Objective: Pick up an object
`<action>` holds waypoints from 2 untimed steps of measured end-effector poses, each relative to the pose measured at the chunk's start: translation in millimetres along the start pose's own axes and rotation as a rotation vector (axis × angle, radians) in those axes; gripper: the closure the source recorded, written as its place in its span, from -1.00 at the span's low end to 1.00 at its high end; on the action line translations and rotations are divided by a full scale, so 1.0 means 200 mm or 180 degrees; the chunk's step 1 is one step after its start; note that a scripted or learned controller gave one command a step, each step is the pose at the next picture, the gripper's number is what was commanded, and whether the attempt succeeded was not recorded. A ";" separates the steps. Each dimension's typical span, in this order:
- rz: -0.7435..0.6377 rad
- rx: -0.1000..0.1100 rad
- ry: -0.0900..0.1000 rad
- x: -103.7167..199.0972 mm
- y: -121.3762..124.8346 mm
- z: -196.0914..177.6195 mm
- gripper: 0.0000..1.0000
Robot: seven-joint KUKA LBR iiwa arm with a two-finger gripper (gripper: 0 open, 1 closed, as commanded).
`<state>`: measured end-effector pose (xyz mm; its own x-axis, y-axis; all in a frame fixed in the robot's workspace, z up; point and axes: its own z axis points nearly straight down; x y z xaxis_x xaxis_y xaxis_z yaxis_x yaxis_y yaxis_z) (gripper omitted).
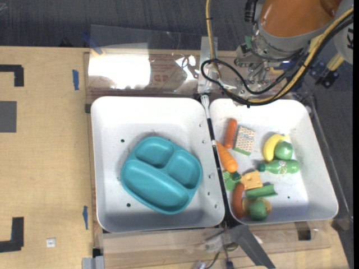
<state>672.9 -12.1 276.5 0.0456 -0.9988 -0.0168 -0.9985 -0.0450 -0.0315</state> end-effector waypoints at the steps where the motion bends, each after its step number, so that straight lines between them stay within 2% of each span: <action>1: 0.0012 0.0029 -0.0012 -0.01 -0.01 -0.06 1.00; 2: 0.0024 0.0058 -0.0025 -0.01 -0.02 -0.12 1.00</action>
